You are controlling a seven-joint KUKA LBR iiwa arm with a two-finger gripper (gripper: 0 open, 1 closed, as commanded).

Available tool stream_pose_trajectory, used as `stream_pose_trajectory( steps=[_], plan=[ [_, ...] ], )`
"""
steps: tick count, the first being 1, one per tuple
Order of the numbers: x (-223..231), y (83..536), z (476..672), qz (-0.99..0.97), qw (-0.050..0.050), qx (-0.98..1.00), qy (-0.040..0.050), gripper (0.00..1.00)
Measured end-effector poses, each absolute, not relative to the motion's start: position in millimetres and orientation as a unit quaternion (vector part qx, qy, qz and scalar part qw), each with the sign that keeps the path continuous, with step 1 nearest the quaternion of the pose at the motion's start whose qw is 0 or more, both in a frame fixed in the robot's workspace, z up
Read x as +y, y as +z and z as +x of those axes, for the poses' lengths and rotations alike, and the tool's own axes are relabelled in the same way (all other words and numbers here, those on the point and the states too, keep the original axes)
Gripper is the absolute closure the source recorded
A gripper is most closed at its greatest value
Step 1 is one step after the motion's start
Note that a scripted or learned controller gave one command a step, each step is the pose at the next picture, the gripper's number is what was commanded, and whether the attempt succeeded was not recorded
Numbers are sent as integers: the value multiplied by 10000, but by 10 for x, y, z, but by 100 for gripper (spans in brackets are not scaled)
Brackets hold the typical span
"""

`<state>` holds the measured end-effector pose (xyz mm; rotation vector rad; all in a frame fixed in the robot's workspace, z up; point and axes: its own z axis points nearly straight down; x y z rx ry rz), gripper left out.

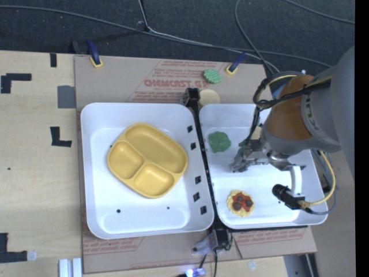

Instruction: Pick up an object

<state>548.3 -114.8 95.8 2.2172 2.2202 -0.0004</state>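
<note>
Two bins (pixel 95 212) on table; we see green lump (pixel 219 141) and small pizza (pixel 240 203) in right one, gripper (pixel 242 161) low between them, can't tell its state

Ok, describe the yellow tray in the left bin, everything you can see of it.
The yellow tray looks like smooth moulded plastic, a rounded square split by raised ridges into three compartments: one large and two smaller. It lies flat, open side up, turned at an angle to the walls of the left bin, near the bin's middle. All three compartments look bare. It rests on the bin floor, and nothing else touches it.
</note>
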Motion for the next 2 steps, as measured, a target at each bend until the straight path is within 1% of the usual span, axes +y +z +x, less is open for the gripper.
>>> stream_pose_trajectory(
  steps=[1, 2],
  plan=[
    [-1044, 1465, 5516, 7064, 9, 7078, 7, 100],
    [-1016, 1962, 5622, 7065, 18, 7077, 12, 100]
  ],
)
